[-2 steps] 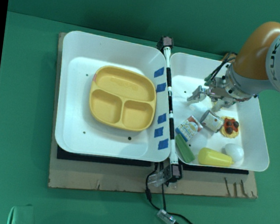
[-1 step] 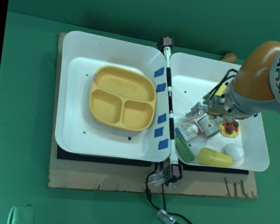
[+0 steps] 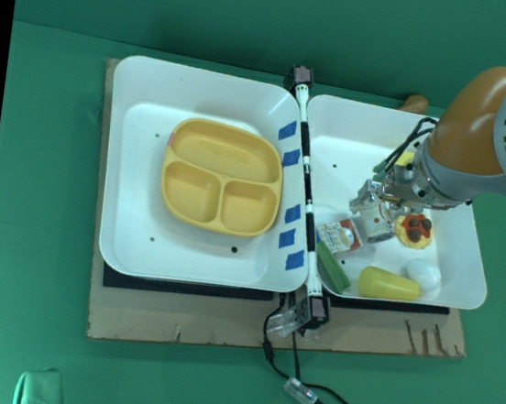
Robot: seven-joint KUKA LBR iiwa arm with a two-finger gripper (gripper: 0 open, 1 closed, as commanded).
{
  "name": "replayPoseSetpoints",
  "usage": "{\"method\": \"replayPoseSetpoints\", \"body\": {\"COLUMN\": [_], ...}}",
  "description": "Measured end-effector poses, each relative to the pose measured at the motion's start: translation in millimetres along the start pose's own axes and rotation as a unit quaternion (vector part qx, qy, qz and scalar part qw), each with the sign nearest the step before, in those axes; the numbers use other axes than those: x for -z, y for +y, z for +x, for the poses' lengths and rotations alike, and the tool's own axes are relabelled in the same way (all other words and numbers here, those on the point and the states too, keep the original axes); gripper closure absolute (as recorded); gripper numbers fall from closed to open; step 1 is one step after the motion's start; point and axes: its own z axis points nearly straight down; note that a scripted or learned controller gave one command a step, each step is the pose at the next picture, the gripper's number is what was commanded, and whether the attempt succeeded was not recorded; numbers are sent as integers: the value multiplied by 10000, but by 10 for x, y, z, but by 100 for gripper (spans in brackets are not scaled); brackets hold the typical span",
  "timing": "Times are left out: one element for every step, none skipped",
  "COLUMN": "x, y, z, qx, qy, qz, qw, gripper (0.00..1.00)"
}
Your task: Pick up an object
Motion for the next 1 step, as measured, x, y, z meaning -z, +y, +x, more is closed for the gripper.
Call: {"method": "replayPoseSetpoints", "body": {"x": [1014], "y": [547], "z": [445], "qx": [62], "qy": [44], "qz": [128], "qw": [9999], "gripper": [100]}}
